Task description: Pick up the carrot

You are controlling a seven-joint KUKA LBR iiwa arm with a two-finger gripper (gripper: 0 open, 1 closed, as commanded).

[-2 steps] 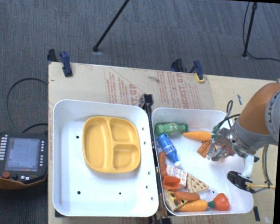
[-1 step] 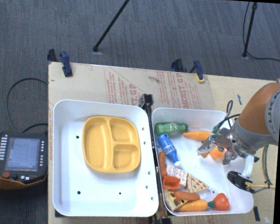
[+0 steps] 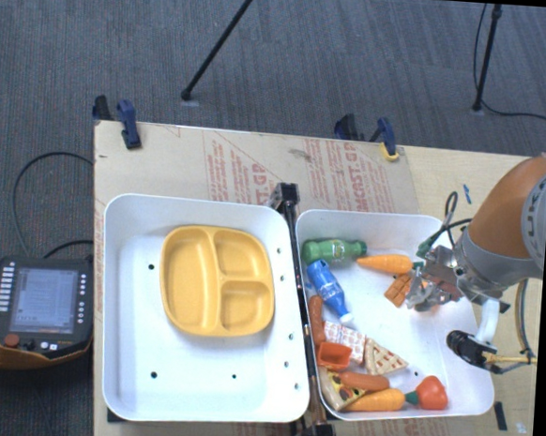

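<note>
The grey arm with its orange band enters from the right edge of the frame, and its hand [image 3: 424,292] sits low over the upper right part of the right shallow white plastic bin [image 3: 400,223]. The metal fingertips are bunched close to a small brown waffle-patterned toy piece [image 3: 399,288], but whether they are spread or pressed together cannot be told, and nothing is plainly seen between them.

Just up and left of the hand lies an orange plastic carrot [image 3: 385,264], on its side near the bin's upper wall, apart from the fingertips. To its left a green plastic bottle [image 3: 333,250] lies on its side, and below that a blue plastic bottle with a white cap [image 3: 327,290] slants down toward the right. A second orange carrot with a green tip [image 3: 375,400] lies along the lower wall of the same bin, beside a red-orange toy pepper [image 3: 430,393]. Above that carrot sit a triangular toy pizza slice [image 3: 381,361], a red-and-white wrapped packet [image 3: 343,337] and a long reddish sausage [image 3: 315,316] by the left wall.

The left shallow white plastic bin [image 3: 122,342] holds a yellow plastic divided plate [image 3: 217,280] with three compartments. Both bins rest on a tan board tabletop [image 3: 231,157] with blue clamps along its upper edge. At the lower left of the frame, a grey handheld control pendant with a screen [image 3: 38,311] lies on the dark carpet.
</note>
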